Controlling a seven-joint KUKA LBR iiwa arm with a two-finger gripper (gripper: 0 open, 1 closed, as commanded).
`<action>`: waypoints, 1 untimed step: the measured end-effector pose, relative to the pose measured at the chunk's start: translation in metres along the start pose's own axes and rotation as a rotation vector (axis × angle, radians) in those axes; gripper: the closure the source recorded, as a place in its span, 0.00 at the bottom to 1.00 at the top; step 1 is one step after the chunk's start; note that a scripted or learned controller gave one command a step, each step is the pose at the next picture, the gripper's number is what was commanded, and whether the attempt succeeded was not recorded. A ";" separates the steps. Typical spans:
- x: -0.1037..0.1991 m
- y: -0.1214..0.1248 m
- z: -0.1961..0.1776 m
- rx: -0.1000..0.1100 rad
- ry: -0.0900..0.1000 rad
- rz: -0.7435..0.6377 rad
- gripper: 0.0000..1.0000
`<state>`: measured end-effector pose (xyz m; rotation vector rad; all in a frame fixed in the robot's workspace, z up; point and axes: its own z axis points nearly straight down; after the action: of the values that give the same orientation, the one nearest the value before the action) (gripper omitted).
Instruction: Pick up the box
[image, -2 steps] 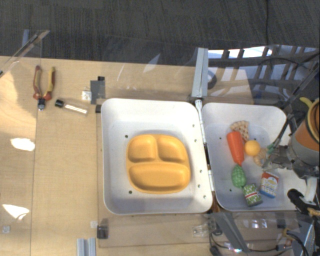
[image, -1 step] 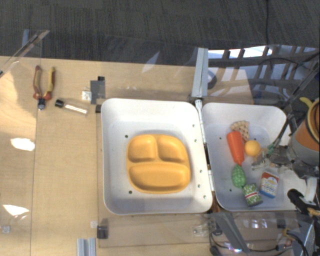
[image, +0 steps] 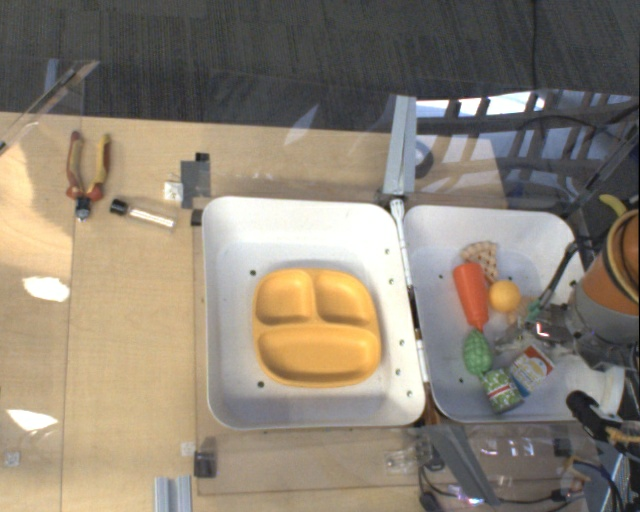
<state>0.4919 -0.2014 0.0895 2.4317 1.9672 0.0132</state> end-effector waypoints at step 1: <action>0.001 0.004 -0.012 -0.009 -0.002 -0.006 1.00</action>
<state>0.4953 -0.2014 0.1016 2.4190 1.9694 0.0191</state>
